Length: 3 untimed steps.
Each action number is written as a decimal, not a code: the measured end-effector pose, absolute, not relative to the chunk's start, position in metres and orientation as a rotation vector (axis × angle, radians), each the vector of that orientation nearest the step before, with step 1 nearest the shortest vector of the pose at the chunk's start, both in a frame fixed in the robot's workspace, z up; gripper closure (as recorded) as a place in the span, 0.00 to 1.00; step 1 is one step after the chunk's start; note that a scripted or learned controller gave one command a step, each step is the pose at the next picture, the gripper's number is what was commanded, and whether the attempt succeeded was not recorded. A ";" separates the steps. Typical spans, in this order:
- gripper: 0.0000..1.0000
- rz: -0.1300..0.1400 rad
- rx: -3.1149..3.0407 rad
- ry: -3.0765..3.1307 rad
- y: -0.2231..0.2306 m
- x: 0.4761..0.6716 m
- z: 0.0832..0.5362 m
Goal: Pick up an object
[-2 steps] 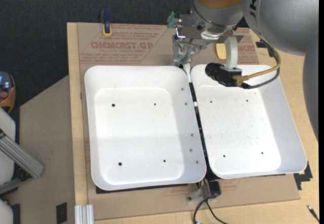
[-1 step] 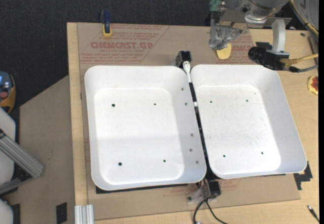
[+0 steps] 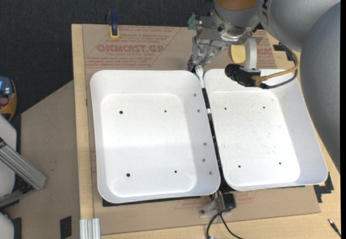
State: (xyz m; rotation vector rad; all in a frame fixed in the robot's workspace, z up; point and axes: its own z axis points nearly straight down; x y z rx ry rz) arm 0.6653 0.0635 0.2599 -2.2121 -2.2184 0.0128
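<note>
My gripper [image 3: 198, 66] hangs from the grey arm with its orange band, at the far end of the seam between the two bins. Its tip sits just over the far right corner of the left bin [image 3: 146, 135] and next to the far left corner of the right bin [image 3: 259, 140]. Nothing shows at its tip. Both bins present white floors marked with a few small dark dots.
The bins rest on a brown cardboard sheet [image 3: 146, 46] printed with red lettering. A blue and yellow clamp [image 3: 113, 24] grips its far edge. An aluminium rail [image 3: 21, 165] lies off the bench at the left. A small connector with cable [image 3: 221, 204] sits at the near edge.
</note>
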 end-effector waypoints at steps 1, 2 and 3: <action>1.00 -0.009 -2.228 -2.224 0.043 0.662 0.320; 1.00 -0.004 -2.236 -2.220 -0.032 0.667 0.363; 1.00 0.011 -2.216 -2.214 -0.010 0.607 0.289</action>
